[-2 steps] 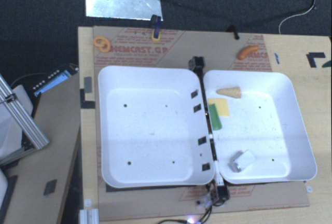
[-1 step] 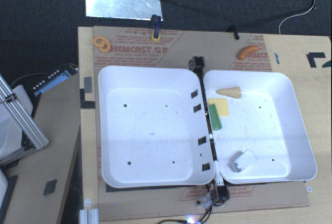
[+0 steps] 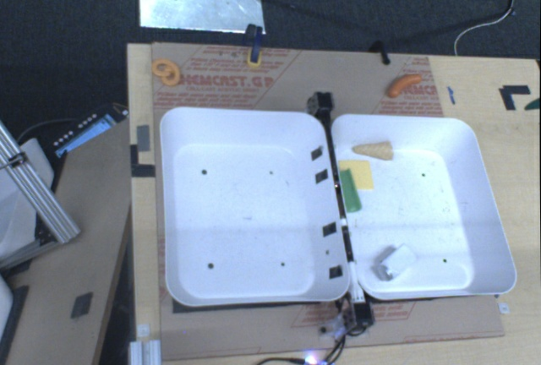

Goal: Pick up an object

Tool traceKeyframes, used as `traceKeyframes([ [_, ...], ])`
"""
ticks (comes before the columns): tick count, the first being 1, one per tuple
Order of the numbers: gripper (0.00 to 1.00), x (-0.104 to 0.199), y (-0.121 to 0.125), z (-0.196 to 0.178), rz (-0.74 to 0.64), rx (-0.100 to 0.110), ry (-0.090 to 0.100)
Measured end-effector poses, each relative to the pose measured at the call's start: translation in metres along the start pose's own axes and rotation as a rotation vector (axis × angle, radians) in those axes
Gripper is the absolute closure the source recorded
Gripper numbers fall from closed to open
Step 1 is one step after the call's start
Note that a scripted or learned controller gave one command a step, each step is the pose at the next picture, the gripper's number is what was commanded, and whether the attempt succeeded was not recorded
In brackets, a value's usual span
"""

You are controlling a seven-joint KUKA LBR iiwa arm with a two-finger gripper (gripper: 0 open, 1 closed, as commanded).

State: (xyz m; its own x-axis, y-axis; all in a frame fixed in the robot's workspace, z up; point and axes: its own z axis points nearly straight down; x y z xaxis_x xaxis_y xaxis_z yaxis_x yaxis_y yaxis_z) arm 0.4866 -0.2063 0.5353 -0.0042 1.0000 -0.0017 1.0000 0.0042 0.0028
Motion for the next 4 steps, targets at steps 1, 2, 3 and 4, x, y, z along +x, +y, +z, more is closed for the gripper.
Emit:
traceKeyframes([
  [1, 1.0, 0.0, 0.0, 0.0, 0.0, 0.0, 0.0],
  [2, 1.0, 0.0, 0.0, 0.0, 0.0, 0.0, 0.0],
  [3, 1.0, 0.056, 0.0, 0.125, -0.004, 0.012, 0.006],
  [4, 1.0, 0.101, 0.087, 0.091, -0.007, -0.006, 0.001],
])
